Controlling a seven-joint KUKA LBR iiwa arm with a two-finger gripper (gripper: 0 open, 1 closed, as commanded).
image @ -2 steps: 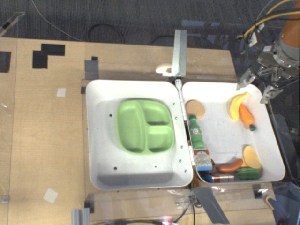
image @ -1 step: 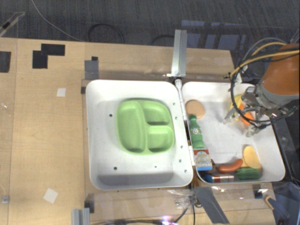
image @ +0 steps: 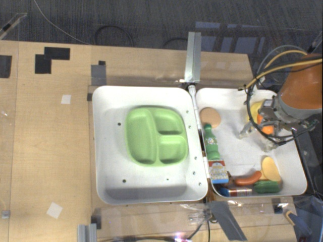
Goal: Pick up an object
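The right bin (image: pixel 237 101) holds several items. A tan round bun (image: pixel 210 117) lies near its left wall, with a green bottle (image: pixel 209 144) and a small printed box (image: pixel 218 172) below it. Along the front lie a red sausage (image: pixel 247 177), a green vegetable (image: pixel 266 187), a yellow slice (image: pixel 271 169) and a marker (image: pixel 237 190). My gripper (image: pixel 256 138) hangs open low over the right half of this bin, with bare bin floor between its fingers. A yellow piece (image: pixel 256 110) and a small orange piece (image: pixel 266 129) sit partly hidden under the wrist.
The left bin (image: pixel 108 135) holds a green divided tray (image: pixel 155 135). A metal post (image: pixel 193 59) stands behind the divider between the bins. Yellow and black cables (image: pixel 282 59) loop above the wrist at the right.
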